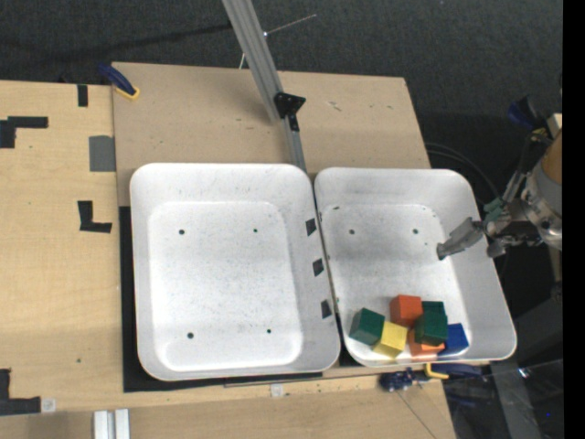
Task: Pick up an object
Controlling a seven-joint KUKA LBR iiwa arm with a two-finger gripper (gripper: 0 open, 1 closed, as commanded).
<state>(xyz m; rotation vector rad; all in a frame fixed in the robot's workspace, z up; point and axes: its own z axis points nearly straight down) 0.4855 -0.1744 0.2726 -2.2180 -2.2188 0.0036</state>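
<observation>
The blocks [409,327] huddle in the right bin's [384,199] near corner, while the hand [462,239], grip state impossible to tell, hangs above its far-right side, likely pre-descent.

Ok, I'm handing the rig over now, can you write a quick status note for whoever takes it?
Hand: over the right white bin's right side, above the blocks, holding nothing visible.
Objects: small blocks clustered at the right bin's near edge: green cube, yellow cube, orange-red cube, dark green block, blue block.
Left white bin: nothing to move there.
Done: no pick yet.
Left: descend on a block, grasp, lift.
</observation>
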